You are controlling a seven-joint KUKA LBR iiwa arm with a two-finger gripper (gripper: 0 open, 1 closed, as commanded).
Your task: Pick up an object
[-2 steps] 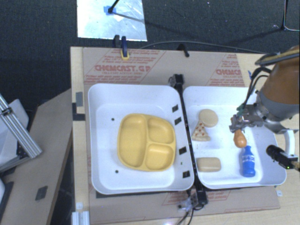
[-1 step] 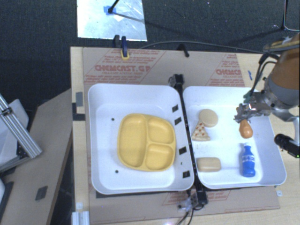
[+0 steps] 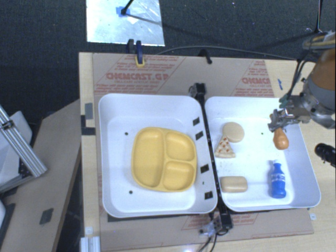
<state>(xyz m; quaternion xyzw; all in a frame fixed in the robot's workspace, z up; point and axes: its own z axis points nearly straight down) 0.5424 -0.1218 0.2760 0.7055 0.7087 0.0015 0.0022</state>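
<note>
The right bin (image 3: pixel 304 193) holds several small items. A round beige bun (image 3: pixel 233 132) lies at its upper left, with a pizza-slice toy (image 3: pixel 224 148) just below it. A tan bread block (image 3: pixel 233 184) rests near the front wall. A blue bottle (image 3: pixel 277 180) lies at the front right. An orange-brown pear-shaped piece (image 3: pixel 281 139) is at the right side, directly under my gripper (image 3: pixel 280 122). The gripper reaches in from the right and meets the top of that piece; whether it holds the piece cannot be told.
The left bin (image 3: pixel 113 140) carries a yellow divided plate (image 3: pixel 164 159). A black clip strip (image 3: pixel 205 151) runs along the wall between the bins. The arm's grey body (image 3: pixel 321 96) hangs over the right bin's far right rim.
</note>
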